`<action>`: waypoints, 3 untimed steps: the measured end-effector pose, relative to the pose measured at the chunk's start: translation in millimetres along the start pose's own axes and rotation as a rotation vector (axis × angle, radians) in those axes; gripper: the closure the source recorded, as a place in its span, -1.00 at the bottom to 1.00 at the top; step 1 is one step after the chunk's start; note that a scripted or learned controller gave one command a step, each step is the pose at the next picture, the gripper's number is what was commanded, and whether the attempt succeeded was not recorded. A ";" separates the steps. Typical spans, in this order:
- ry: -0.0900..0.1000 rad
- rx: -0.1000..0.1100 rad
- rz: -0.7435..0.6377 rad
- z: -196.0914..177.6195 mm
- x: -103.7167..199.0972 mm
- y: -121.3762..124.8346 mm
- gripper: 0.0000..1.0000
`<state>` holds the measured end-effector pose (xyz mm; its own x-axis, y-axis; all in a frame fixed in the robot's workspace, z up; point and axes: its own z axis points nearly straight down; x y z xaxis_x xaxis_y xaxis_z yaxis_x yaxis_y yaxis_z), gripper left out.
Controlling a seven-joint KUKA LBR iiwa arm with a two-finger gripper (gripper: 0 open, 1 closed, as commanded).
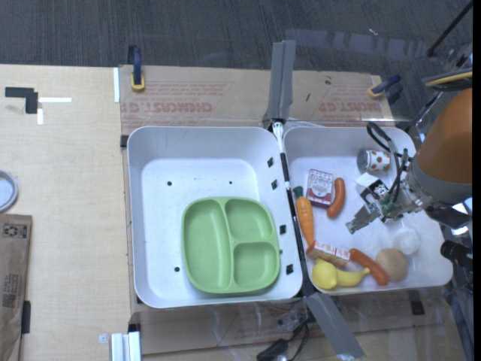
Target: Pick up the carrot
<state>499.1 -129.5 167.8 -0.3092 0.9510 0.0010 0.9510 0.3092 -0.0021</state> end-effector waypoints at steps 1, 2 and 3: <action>-0.001 -0.001 -0.083 76.3 4.9 69.8 -1.00; -0.003 -0.003 -0.221 -24.3 22.7 105.2 -1.00; -0.002 -0.002 -0.247 75.9 -2.8 89.0 -1.00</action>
<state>584.5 -104.6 91.7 -0.5323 0.8465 -0.0007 0.8465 0.5323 0.0002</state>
